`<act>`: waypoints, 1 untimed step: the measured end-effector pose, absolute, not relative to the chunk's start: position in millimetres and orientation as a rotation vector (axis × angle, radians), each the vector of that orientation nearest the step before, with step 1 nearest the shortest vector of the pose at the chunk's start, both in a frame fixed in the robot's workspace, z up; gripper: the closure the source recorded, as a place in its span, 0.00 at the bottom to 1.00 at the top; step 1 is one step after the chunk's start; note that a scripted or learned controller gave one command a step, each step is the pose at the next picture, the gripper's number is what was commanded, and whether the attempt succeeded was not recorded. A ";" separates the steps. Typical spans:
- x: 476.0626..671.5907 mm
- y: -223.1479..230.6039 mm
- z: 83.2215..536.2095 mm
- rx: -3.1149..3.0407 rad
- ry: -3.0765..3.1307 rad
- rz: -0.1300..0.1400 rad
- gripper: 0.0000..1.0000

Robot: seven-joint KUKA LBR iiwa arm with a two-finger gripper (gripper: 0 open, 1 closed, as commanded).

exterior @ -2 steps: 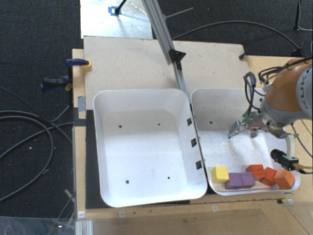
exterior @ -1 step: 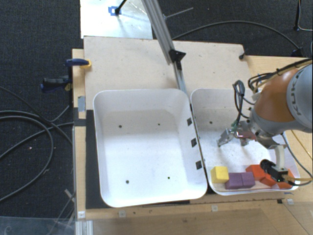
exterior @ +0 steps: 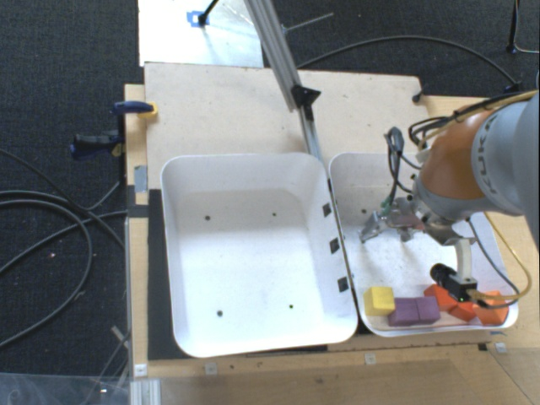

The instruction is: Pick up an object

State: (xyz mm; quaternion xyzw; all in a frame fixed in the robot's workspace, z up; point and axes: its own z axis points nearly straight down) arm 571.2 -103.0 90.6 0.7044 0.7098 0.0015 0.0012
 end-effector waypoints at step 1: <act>582.6 -118.8 90.8 2.217 2.222 0.003 0.00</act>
